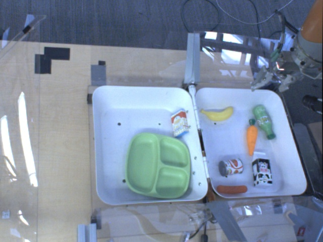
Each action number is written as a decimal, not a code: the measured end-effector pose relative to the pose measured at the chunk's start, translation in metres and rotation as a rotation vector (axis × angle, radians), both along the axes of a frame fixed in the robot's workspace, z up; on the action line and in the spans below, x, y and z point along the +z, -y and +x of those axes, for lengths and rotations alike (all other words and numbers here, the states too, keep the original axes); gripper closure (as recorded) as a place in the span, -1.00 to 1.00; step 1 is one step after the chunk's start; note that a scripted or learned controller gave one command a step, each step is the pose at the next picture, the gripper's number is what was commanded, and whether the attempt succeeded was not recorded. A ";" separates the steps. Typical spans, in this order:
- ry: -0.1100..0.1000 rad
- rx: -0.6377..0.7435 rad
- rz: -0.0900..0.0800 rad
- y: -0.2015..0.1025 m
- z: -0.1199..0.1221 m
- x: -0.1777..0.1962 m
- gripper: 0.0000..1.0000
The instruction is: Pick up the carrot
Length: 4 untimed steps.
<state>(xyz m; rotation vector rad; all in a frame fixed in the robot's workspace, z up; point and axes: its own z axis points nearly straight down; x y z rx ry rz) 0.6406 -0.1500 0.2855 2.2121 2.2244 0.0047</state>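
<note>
Your carrot lies in the right bin, toward that bin's three o'clock side, orange tip pointing to six o'clock and green top to twelve. Just beside it at one o'clock lies a green bottle, its label too small to read; the two look close to touching near the carrot's top. At six o'clock from the carrot stands a small carton with a black-and-white cow print, its writing not legible. At seven o'clock from the carrot a can lies on its side with a red and white label you cannot read, and below it a red sausage rests against the bin's near wall. A banana sits at the bin's eleven o'clock corner. In the left bin you have a green divided plate and a small snack box with red print, illegible. Your hand hovers beyond the right bin's far rim at one o'clock, well apart from the carrot, holding nothing; how wide it stands, you cannot tell.
</note>
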 end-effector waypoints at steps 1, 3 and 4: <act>-0.003 0.019 0.001 -0.041 -0.044 -0.145 -1.00; 0.009 -0.001 -0.001 0.000 -0.065 -0.178 1.00; 0.005 0.129 -0.002 -0.011 -0.010 -0.066 1.00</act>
